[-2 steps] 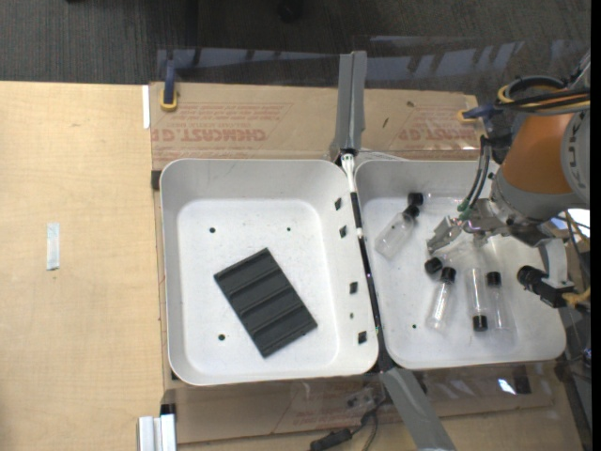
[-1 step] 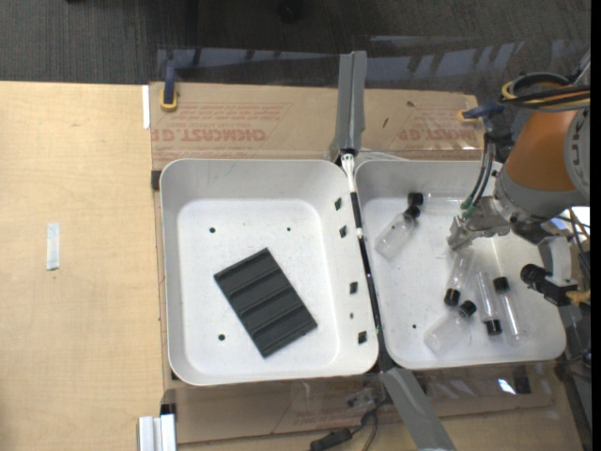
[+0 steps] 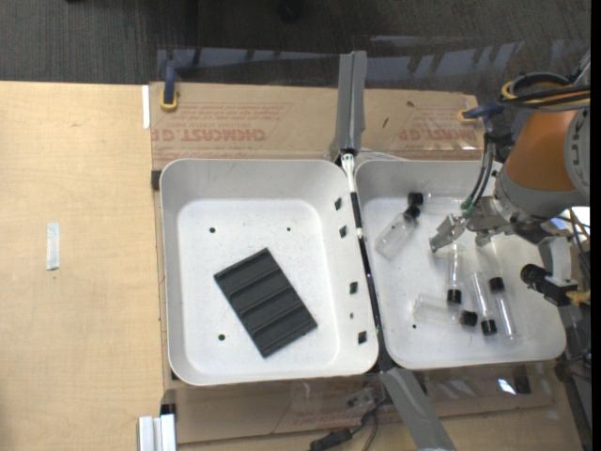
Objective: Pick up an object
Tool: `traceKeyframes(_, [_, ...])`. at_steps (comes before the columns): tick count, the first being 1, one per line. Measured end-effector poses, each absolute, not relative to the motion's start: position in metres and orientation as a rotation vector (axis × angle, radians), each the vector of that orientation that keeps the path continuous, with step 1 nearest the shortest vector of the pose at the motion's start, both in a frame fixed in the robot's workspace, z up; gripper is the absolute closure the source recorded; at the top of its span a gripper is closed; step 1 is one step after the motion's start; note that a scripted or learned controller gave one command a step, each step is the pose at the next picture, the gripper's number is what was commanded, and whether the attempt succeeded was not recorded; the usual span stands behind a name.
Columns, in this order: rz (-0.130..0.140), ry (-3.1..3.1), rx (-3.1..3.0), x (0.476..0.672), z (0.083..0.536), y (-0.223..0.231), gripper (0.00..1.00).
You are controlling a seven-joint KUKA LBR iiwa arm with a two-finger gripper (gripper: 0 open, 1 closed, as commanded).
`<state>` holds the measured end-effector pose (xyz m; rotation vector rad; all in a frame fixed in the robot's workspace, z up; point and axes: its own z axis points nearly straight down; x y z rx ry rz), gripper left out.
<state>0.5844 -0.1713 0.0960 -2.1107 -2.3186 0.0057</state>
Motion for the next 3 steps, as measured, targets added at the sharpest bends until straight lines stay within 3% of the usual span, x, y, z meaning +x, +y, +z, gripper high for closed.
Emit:
traceKeyframes(1, [0.004,-2.320,-2.112,0.570,0.089,-0.130,0.00])
traceKeyframes(2, [0.003,-2.352,-2.077,0.527,0.089,-0.150,0.00])
traceKeyframes(3, [0.005,-2.346,-2.080,0.526,0.096,-0.152,1.00])
